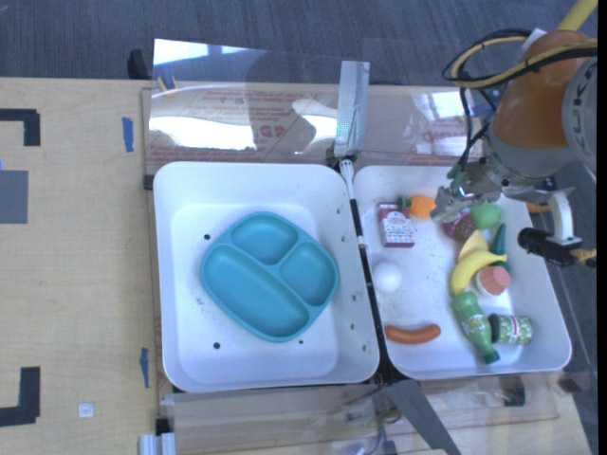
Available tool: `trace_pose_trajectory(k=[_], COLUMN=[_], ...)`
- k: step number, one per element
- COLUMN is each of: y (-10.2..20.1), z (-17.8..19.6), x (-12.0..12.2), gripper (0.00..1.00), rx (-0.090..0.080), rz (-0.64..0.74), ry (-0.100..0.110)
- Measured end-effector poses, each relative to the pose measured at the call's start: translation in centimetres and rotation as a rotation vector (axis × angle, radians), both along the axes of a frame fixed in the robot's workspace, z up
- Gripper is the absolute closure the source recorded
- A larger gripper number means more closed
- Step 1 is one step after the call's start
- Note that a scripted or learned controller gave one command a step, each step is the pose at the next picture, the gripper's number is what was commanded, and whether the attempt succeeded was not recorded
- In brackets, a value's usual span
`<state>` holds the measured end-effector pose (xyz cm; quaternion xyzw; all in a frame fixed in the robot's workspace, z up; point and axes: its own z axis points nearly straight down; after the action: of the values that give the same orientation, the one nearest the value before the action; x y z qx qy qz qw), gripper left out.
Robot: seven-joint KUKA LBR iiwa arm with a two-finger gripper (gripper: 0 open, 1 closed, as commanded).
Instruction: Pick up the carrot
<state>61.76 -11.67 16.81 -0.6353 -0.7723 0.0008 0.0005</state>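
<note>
Two white bins sit side by side on the desk (66,254). Left bin (180,207) holds a blue divided plate (269,275), roughly centred.

Right bin (545,335) has the clutter. Carrot (420,205) is near the back edge: small, orange, green bit on its left end. It lies just right of a red-and-white carton (395,226) and just left of the end effector (455,200).

Arm (531,112) comes in from the right, orange band up top, cables looping above it. End effector is low over the back of the right bin, beside the carrot, with a dark reddish item (461,226) just below it. Can't tell whether the fingers are spread or closed; too blurred. Nothing visibly between them, carrot looks to be lying in the bin.

Rest of the right bin:
- green round item (486,216) right of the end effector
- banana (472,260) mid-right, curved, touching a red-and-white round piece (494,280) below it
- green bottle (474,325) lying slantwise toward the front, with a small labelled jar (512,329) just beside it
- white egg-like ball (387,277) near the left wall
- sausage (413,333) toward the front, well apart from the carrot

Clear panel (247,102) stands behind both bins.
</note>
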Motion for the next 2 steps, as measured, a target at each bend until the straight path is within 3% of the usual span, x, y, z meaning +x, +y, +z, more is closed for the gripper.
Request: trace_pose_trajectory(k=[1, 2], y=[0.2, 3.2], z=[0.0, 1.8], x=[0.1, -2.1], gripper=[0.00, 0.00], rx=[0.001, 0.002], rz=[0.002, 0.027], ry=[-0.001, -0.003])
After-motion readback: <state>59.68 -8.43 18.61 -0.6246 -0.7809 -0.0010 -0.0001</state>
